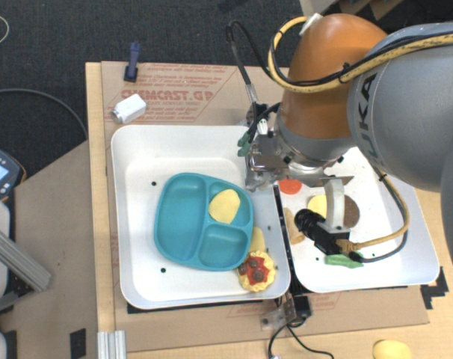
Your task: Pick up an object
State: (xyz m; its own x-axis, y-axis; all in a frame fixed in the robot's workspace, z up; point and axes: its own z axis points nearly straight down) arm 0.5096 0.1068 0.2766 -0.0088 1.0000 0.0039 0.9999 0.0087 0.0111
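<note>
Toy food [257,266]: yellow and red, in the lower right corner of the left bin [129,200], just beside the blue plate [185,223].
Long way: up and down the frame, red end lowest.
Gripper [258,169]: by the plate's upper right edge; can't tell its grip.

A brown cardboard sheet with red lettering [174,88] carried the shallow white plastic left bin [133,200]; just behind that bin sat a small white block [129,108], and a dark blue clip [132,61] lay farther back.
</note>
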